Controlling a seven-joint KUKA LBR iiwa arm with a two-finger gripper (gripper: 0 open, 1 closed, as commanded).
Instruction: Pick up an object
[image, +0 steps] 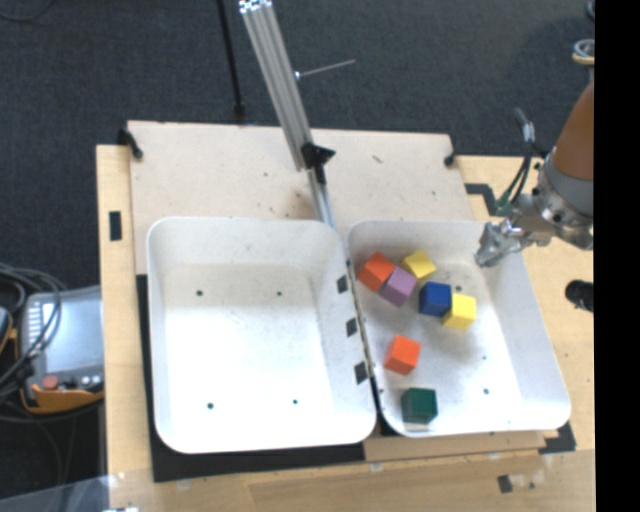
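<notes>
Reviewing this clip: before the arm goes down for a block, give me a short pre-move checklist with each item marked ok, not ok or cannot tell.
1. Blocks available in the right bin: ok. Seven lie there.
2. Gripper positioned over that bin: ok, at its upper right edge, near the rim.
3. Gripper free of any object: cannot tell, the tip is too small to read.
4. An isolated target exists: ok. The lone orange block and the green block each lie apart from the others.
5. Nearest blocks easy to grasp: not ok. The blue block and yellow block touch.
6. Green block clear of the wall: not ok, it sits near the bin's front rim.
</notes>
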